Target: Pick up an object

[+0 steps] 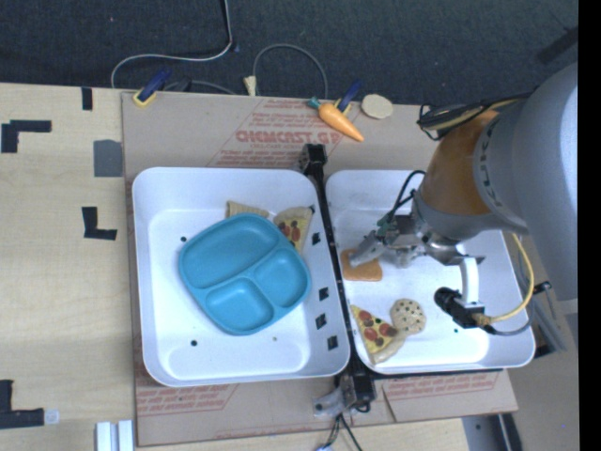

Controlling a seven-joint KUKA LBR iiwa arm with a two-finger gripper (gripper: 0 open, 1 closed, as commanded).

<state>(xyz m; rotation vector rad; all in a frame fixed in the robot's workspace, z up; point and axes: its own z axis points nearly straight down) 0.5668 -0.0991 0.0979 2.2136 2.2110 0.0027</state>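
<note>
Orange wedge (362, 270) beside hand (362, 250), grip state unclear, cardboard (272, 137) printed "CHICKCAST".

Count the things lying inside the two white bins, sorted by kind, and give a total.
Blue divided plate: 1
Pizza slices: 2
Cookie: 1
Orange wedge-shaped piece by the gripper: 1
Tan piece partly hidden behind the plate: 1
Total: 6

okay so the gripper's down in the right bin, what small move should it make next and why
Probably close and lift slightly: the gripper sits low over the orange piece, right at its top edge. Whether the piece is actually between the fingers can't be told.
</note>
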